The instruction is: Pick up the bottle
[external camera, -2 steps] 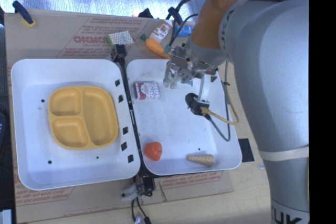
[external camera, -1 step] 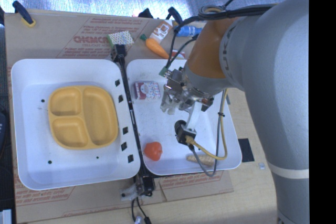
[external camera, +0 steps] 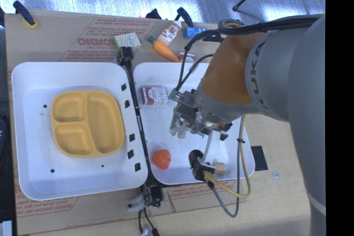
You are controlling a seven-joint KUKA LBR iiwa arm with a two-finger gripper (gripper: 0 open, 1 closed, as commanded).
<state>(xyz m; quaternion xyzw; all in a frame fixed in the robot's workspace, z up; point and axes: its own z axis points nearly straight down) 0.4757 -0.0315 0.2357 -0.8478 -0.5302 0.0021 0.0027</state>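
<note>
Two bins: the gripper [external camera: 180, 124] hangs low in the right bin [external camera: 157, 121], one o'clock of the red ball [external camera: 161, 158], presumably seeking the bottle; whether its claw is apart or together cannot be told.

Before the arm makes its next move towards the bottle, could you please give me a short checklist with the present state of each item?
1. Bottle located: cannot tell; a small object with a tan cap-like end at the right bin's near edge may be it.
2. End effector above the right bin: ok.
3. End effector over that object: not ok; it is offset.
4. Object between the fingers: not ok.
5. Clutter nearby: ok; the small carton and orange fruit lie apart.
6. Yellow divided tray in the left bin, out of the way: ok.
</note>
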